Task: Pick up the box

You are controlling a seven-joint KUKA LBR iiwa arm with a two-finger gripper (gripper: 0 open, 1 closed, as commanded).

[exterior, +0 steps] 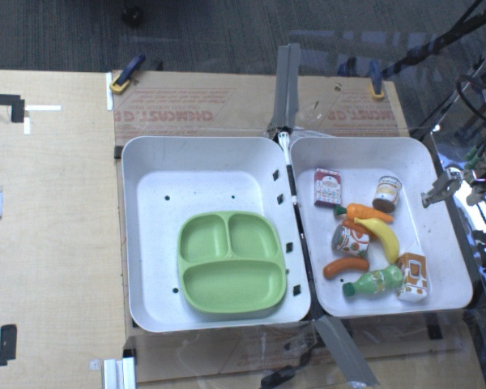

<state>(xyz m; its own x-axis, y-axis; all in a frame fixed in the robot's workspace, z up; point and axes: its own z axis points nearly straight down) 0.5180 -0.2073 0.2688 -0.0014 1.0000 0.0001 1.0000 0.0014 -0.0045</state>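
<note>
A small red and white box (328, 188) lies flat in the upper left part of the right bin (437, 241). An orange and white carton (413, 275) lies near that bin's front right corner. My gripper (442, 188) hangs over the right bin's right rim, well to the right of the red and white box and above the carton in the image. It holds nothing that I can see. The rest of the arm is cut off by the right edge of the view.
The right bin also holds a small jar (386, 193), a carrot (366, 213), a banana (383, 239), a can (350, 238), a sausage (346, 267) and a green bottle (375, 283). A green divided plate (231, 263) lies in the left bin (146, 217).
</note>
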